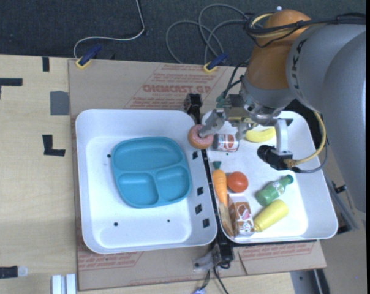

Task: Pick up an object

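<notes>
We see the arm (307,72) reaching over the right bin (317,222), its gripper (225,124) low at the bin's far left corner. The left bin (87,164) carries a blue tray (151,170). We cannot tell how the fingers stand. Nearest the gripper sit a can (226,142) and a donut (201,137) on the dividing rim; a banana (260,134) lies just beside. We judge the risk is a nudge: the donut could tip over, or the can roll. Room is tight here against the walls; the carrot (219,187), tomato (237,181) and bottles (272,202) lie nearer us with more clearance.
</notes>
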Tool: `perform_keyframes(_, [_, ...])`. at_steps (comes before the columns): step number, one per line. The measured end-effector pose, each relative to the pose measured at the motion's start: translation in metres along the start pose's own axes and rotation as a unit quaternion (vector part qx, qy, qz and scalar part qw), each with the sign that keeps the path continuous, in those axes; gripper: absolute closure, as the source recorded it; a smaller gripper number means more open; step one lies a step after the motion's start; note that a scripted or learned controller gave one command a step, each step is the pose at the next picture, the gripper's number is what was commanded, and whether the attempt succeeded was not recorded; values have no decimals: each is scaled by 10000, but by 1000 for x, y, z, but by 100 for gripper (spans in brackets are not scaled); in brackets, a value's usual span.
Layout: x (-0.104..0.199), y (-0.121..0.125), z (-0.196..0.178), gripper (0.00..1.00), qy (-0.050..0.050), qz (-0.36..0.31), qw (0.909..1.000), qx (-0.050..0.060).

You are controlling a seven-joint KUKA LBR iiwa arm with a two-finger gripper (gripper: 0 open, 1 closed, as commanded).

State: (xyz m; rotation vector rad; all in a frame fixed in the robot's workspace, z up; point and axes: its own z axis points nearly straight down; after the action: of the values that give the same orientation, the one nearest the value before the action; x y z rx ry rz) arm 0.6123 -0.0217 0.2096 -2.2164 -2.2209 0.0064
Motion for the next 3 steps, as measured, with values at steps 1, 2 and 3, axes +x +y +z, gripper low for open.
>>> perform_keyframes(1, [-60, -47, 29, 0, -6, 15, 10000, 6])
perform_keyframes(2, [-86, -15, 105, 0, -6, 12, 10000, -17])
perform_keyframes(3, [-91, 55, 119, 0, -64, 5, 10000, 66])
